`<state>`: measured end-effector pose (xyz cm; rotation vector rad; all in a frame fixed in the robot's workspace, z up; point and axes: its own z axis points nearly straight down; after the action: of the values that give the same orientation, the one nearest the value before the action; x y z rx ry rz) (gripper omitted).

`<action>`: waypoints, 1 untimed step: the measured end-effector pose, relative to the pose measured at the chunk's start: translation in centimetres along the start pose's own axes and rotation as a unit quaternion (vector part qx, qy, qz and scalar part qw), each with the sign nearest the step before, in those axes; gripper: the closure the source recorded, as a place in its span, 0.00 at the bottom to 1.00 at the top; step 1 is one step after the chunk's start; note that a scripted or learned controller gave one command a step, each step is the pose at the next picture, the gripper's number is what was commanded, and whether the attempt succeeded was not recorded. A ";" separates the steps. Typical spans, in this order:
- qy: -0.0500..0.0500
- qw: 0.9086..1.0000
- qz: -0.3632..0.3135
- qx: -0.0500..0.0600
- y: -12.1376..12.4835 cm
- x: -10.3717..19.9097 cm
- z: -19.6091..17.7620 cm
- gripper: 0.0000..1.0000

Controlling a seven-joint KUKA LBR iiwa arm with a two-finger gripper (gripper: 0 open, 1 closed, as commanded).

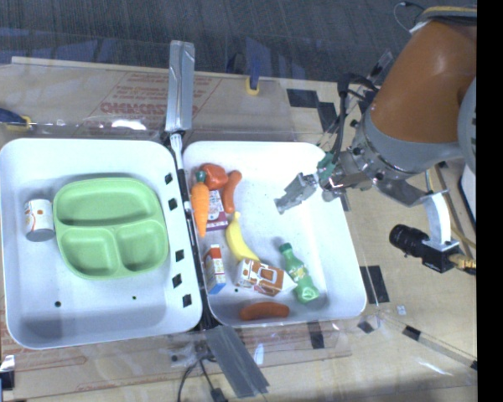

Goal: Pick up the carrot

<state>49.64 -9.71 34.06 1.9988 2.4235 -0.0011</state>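
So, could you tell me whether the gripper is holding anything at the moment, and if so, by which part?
Nothing is held. The gripper hangs over bare floor in the right bin, with nothing between its fingers. The carrot lies apart, by the bin's left wall.

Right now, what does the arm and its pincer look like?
The arm is grey with a broad, rounded orange band above the wrist. Thin dark cables loop beside the wrist. The pincer is small, grey metal, on a cluttered wrist block with greenish bits.
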 end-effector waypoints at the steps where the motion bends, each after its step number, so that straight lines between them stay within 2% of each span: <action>1: 0.000 0.970 0.241 0.000 -0.5 3.5 -1.5 0.00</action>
<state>48.51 -6.34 35.54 2.5245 1.8695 -0.0023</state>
